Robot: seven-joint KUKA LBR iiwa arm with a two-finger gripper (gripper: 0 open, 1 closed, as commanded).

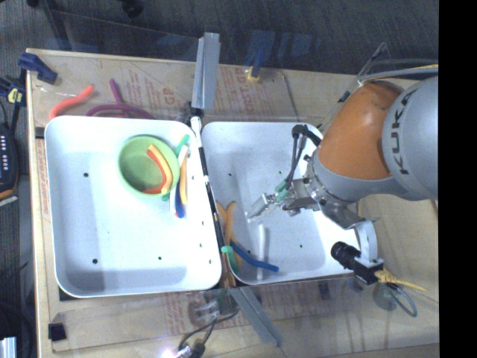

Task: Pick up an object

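The arm's orange-banded wrist (358, 144) hides much of the right bin (246, 144); the gripper (261, 206) blurs, jaw state indiscernible.

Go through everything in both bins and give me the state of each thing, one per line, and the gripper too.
green bowl: upright in the left bin, strips across its right rim
orange and yellow strips: draped over the bowl's rim
blue strip: lying flat at the right bin's front edge
orange piece: lying against the right bin's left wall
gripper: over the right bin, nothing seen between its fingers
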